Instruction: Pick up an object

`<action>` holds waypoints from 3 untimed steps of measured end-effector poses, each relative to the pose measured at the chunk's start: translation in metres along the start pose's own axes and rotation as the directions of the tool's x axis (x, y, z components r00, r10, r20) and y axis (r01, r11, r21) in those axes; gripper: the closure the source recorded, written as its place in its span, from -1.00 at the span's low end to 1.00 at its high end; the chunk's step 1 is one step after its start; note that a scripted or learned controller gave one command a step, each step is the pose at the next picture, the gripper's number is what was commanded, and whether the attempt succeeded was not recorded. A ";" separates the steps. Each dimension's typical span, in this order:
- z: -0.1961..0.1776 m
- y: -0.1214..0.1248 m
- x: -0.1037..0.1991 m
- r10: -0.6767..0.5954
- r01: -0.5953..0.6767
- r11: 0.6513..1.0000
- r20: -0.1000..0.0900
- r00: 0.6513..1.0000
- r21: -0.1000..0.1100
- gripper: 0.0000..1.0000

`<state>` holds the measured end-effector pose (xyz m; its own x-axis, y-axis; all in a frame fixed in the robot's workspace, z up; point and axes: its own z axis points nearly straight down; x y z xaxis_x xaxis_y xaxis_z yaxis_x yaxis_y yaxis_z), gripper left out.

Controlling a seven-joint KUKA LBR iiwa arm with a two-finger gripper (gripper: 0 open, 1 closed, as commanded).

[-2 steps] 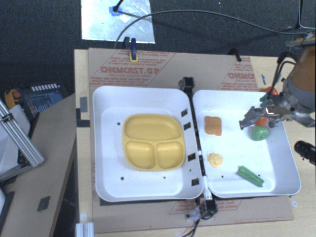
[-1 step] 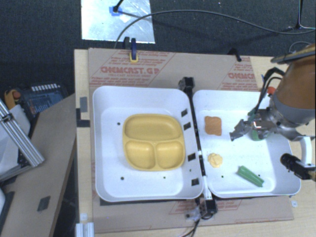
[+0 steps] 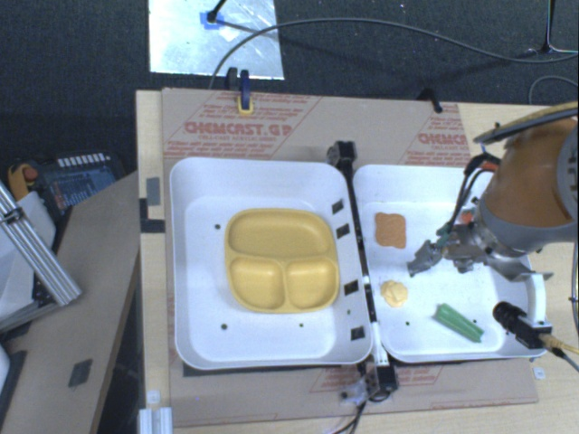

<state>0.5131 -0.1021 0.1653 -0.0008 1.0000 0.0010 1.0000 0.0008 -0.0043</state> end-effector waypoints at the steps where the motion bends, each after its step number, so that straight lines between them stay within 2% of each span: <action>1: 0.043 0.005 0.004 -0.001 0.001 1.000 0.000 1.000 -0.003 -1.00; 2: 0.031 0.006 0.003 0.000 0.000 1.000 0.002 1.000 -0.006 1.00; 3: -0.012 0.010 0.006 -0.003 0.003 1.000 0.002 1.000 -0.010 1.00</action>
<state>0.5232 -0.0965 0.1777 -0.0042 1.0000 -0.0010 1.0000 0.0042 0.0062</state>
